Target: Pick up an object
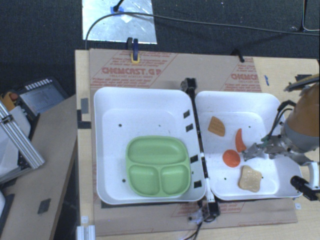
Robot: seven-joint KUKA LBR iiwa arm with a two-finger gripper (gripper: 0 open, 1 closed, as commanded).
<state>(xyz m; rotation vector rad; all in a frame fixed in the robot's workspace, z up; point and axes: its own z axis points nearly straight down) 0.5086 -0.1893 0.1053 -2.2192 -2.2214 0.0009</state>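
Observation:
In the right bin (270, 106) lie several food pieces: a tan wedge (216, 126), a red curved strip (240, 140), an orange-red round piece (231, 158) and a beige lump (250, 179). My gripper (251, 152) reaches in from the right and hangs low over the bin. Its tip is just right of the round piece, below the red strip and above the beige lump. I see nothing held in it. The grey arm with its orange band (305, 116) hides the bin's right side.
The left bin (115, 109) holds a green three-compartment plate (157, 165). A black divider with clips (195, 134) runs between the bins. Cardboard (165, 69) lies under both, and a cable (210, 24) crosses the dark floor behind.

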